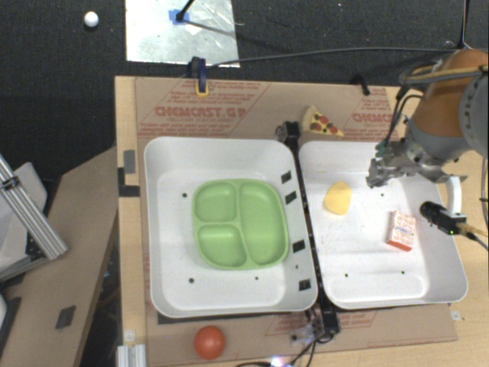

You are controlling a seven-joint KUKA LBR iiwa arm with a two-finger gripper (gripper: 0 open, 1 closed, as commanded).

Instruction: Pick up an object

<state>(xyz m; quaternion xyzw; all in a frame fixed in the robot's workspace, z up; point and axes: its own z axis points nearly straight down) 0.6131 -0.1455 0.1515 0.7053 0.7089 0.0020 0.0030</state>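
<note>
The yellow lemon-like object [338, 198] lies in the right bin [367, 289], near its left wall, with bare floor around it. A small red-and-white box [402, 230] sits apart toward the right rim. The claw [377, 175] hovers just right of the yellow object; its opening I cannot tell.

Robotics lab, test bench — two white bins [229, 155] sat on cardboard-covered bench [229, 109], black cloth backdrop [61, 52], cables [321, 52] strung overhead, alu. extrusion [30, 220] at left — nothing domestic.
</note>
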